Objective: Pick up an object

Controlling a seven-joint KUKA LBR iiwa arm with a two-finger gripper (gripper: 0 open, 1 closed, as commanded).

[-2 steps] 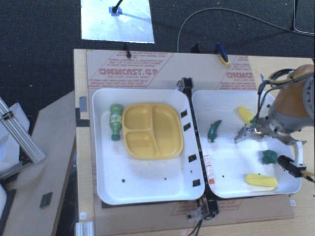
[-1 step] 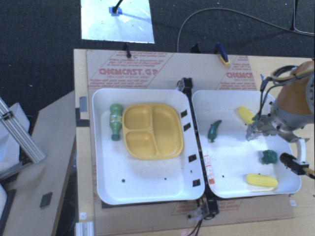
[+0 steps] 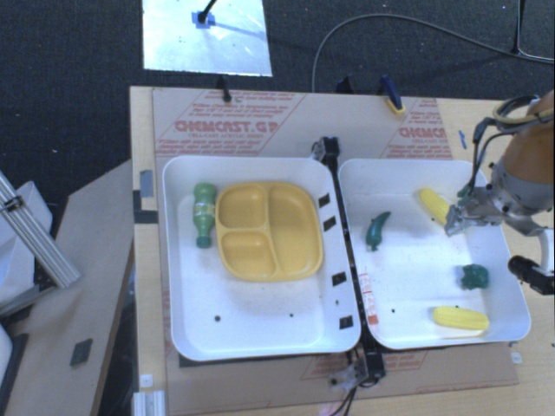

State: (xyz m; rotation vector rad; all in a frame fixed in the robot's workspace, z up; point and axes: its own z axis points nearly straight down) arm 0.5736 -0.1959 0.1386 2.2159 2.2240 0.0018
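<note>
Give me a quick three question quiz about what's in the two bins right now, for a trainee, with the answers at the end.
1. True or false: the green bottle lies in the same bin as the yellow divided plate.
2. Multiple choice: which item lies closest to the tool? A) the dark green pepper B) the corn cob C) the yellow item by the right bin's near edge
3. Fill in: the small dark green lump sits in the ____ bin.

Key: 1 true. 2 B. 3 right.
</note>
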